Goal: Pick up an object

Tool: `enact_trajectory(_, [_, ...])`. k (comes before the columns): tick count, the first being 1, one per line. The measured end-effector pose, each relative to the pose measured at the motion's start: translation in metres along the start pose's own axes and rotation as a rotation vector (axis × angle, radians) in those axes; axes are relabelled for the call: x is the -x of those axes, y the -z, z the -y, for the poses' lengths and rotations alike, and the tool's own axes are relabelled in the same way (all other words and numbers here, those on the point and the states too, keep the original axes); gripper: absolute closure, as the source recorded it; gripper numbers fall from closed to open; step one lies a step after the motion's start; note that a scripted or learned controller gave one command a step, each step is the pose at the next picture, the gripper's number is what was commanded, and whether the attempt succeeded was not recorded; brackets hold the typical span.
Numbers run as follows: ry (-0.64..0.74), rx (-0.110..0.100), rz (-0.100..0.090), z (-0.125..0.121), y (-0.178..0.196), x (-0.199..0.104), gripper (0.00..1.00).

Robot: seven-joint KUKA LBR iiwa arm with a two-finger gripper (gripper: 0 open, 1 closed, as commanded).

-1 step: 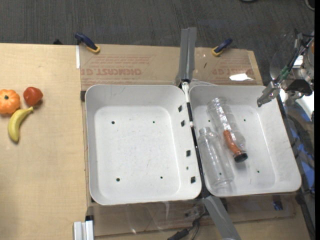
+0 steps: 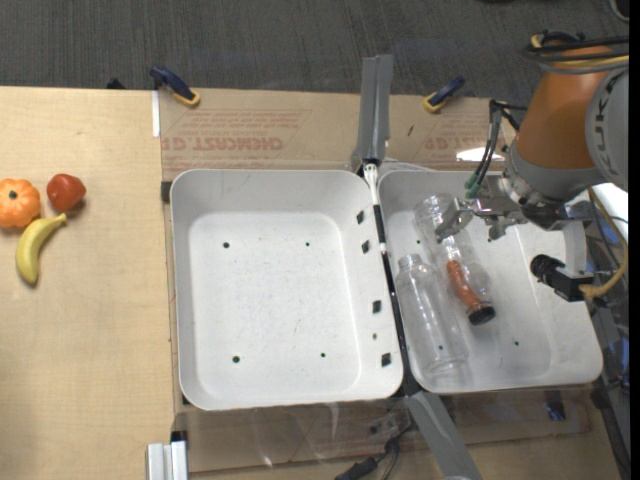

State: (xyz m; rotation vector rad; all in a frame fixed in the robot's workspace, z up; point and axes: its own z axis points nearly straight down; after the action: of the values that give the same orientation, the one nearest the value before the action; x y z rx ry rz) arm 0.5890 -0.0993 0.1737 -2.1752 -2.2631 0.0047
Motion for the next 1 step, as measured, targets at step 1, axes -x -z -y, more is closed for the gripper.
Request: enact_trajectory(1, [0.089, 0.002, 0.0, 0.0269, -0.0826, 0.0505, 0.0])
